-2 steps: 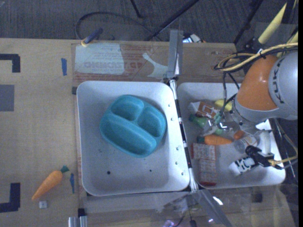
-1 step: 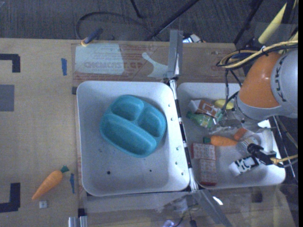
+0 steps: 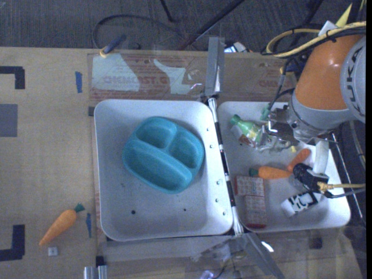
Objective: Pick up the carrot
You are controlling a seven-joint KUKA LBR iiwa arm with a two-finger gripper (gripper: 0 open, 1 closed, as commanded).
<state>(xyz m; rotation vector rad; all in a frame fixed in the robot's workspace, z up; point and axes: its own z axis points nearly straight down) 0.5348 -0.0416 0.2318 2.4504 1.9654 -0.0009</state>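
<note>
Reaching from the right, the end effector [image 3: 273, 137] hovers above the carrot [image 3: 273, 172].

Plate [image 3: 164, 153] in left bin [image 3: 110, 214] — carrot [image 3: 272, 172] in right bin [image 3: 340, 211].

Two bins, left [image 3: 110, 214] and right [image 3: 334, 214]: white. Divided plate [image 3: 164, 154]: teal-blue. Carrot in right bin [image 3: 273, 172]: orange, dark green top. Carrot on bench [image 3: 58, 226]: orange, green top. Bottle [image 3: 246, 129]: green with red and yellow label. Flat packet [image 3: 251, 201]: reddish, pale printed panels. Carton [image 3: 300, 202]: white with black markings. Arm [image 3: 325, 80]: grey, orange band. Bench [image 3: 46, 156]: tan, with black and blue tape marks.
</note>
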